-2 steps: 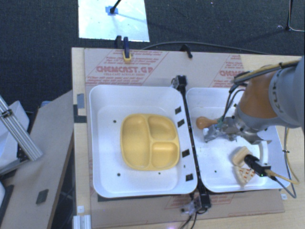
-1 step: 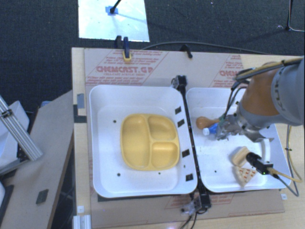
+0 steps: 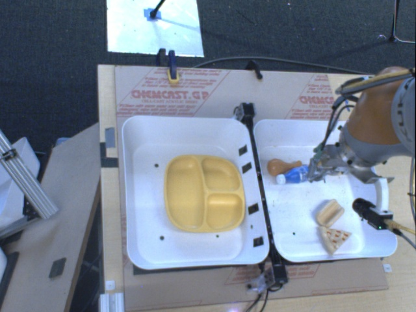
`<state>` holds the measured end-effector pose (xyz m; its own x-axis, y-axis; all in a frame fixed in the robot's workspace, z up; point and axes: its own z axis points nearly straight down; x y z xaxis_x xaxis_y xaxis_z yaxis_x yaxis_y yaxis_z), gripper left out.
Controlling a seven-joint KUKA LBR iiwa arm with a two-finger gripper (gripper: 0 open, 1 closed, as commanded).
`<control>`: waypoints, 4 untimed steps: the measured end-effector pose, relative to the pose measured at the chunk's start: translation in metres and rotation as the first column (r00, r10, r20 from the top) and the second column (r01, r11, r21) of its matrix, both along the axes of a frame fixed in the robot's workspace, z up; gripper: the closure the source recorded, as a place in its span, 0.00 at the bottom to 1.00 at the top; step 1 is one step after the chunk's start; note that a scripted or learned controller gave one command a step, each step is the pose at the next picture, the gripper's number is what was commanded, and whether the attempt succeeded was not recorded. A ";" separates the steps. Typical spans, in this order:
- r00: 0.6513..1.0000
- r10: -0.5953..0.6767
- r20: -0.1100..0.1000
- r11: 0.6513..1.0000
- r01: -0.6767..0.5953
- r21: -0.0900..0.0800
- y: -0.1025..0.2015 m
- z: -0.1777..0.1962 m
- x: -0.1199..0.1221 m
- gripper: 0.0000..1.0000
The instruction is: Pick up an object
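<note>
Claw (image 3: 316,172) sitting low in right bin (image 3: 286,246), right at end of blue bottle (image 3: 294,175). Cannot tell if claw is apart or together. Brown toy (image 3: 281,167) touching bottle. Good way: squeezing bottle only, lifting straight, slowly. Bread bits (image 3: 331,223) lying well apart.

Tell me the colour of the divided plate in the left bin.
Yellow plate, in the camera view.

The board (image 3: 195,90) under the bins reads "CHEMCAST GP".
</note>
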<state>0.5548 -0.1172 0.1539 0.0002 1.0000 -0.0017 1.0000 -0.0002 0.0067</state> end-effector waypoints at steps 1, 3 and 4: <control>1.000 0.002 0.000 1.000 -0.002 0.000 -0.004 0.046 -0.004 1.00; 1.000 0.009 -0.006 1.000 -0.009 0.003 0.054 0.076 -0.009 1.00; 1.000 0.009 -0.006 1.000 -0.009 0.003 0.100 0.078 -0.010 1.00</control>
<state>0.5450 -0.0171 0.2322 -0.0092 1.0000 0.0016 1.0000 0.0092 0.0010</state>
